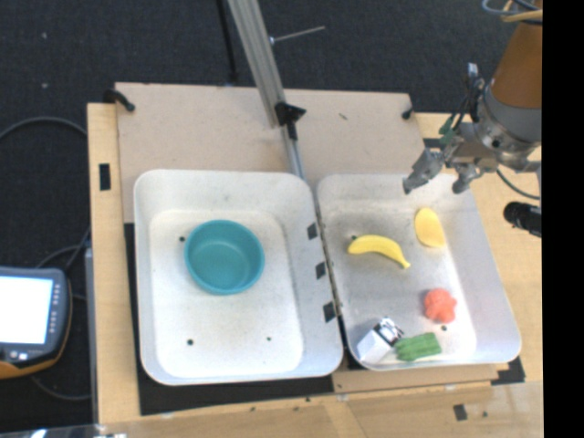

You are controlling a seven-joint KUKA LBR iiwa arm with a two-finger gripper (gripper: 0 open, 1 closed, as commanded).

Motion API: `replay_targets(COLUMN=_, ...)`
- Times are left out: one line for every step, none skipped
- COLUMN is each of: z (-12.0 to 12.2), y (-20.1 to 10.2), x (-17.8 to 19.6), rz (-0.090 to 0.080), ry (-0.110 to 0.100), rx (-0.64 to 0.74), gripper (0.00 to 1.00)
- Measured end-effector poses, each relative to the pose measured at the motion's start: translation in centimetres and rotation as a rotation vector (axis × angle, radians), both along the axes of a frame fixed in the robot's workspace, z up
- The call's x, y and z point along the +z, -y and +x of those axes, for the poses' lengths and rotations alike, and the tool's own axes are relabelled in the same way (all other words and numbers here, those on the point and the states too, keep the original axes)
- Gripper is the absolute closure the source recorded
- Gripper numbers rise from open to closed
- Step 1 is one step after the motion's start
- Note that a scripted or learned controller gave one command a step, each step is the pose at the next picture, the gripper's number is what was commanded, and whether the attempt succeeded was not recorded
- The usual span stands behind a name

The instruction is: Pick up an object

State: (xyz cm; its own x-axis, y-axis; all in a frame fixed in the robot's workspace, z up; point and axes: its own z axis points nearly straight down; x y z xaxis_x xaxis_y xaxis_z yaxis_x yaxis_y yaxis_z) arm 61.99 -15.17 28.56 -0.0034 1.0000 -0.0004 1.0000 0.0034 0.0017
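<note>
No brand, label or legible writing appears on any item.

The right bin (pixel 488 272) holds five objects. A yellow banana (pixel 380 249) lies near the bin's centre, curved, with its tips pointing left and lower right. A yellow rounded object (pixel 430 228), oval in outline, lies just to the banana's upper right, apart from it. A red lumpy object (pixel 440 305) lies below these, toward the right wall. A green oblong object (pixel 418 347) rests at the bin's front edge; just beside it on the left is a small white-and-black object (pixel 380 338) whose form is hard to make out.

The left bin (pixel 160 245) holds a teal bowl (pixel 224 256), upright, left of centre.

The gripper (pixel 440 173) hangs over the rear edge of the right bin, above and well apart from the yellow rounded object. The jaws are spread wide, with nothing between them. The arm (pixel 516 80) is cut off at the right.

A metal strut (pixel 260 53) slants down to the bench (pixel 228 126) behind the bins. A screen device (pixel 32 318) at the left is partly cut off.
</note>
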Motion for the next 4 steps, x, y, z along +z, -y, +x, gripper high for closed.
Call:
replay_targets(z=0.0, y=0.0, x=0.0, rz=0.0, ry=0.0, rx=0.0, gripper=0.0)
replay_targets(z=-0.1, y=0.2, x=-4.2, rz=-0.002, ry=-0.005, rx=-0.004, gripper=0.0)
replay_targets(z=-0.1, y=0.4, x=-8.4, rz=-0.002, ry=-0.005, rx=-0.006, gripper=0.0)
replay_targets(z=-0.5, y=1.3, x=-13.1, rz=-0.002, ry=-0.005, rx=-0.005, gripper=0.0)
